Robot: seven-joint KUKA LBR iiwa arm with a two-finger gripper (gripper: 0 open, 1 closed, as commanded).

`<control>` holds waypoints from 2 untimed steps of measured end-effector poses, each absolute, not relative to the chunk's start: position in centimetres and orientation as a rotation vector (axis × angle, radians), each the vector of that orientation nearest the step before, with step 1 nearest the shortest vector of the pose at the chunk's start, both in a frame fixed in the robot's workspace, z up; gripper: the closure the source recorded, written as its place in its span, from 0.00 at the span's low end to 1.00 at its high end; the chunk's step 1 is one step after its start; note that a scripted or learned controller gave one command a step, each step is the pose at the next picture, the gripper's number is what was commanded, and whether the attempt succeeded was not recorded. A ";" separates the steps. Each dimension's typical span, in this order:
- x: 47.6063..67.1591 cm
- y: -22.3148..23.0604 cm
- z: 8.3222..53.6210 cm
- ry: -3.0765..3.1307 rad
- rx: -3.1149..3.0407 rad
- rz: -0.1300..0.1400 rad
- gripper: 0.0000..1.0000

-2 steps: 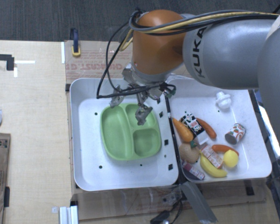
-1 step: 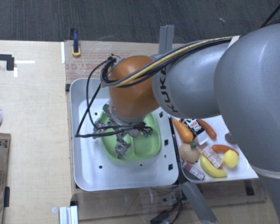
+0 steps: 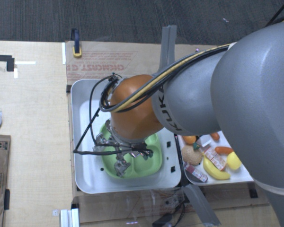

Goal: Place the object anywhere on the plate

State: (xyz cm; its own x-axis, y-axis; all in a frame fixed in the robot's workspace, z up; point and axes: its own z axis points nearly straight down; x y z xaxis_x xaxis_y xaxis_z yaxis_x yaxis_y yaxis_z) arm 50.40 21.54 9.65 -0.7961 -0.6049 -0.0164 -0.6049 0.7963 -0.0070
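While the fingers (image 3: 121, 166) hang over the green plate (image 3: 154, 162), I cannot tell their state.

Dark grey carpet (image 3: 109, 11) across top of frame. Pale wood bench (image 3: 28, 126) fills left and centre. Brown cardboard sheet (image 3: 113, 60) with red print lies flat at upper centre; blue-and-yellow clamp (image 3: 75, 42) at its upper-left corner. Black bracket (image 3: 4, 61) upper left. Even, soft light.

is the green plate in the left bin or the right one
Left bin: the green plate lies on its floor, under the gripper.
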 end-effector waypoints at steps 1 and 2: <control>49.5 22.4 9.6 2.978 -0.950 -0.005 0.00; 49.3 22.8 9.6 3.063 -0.626 0.000 0.00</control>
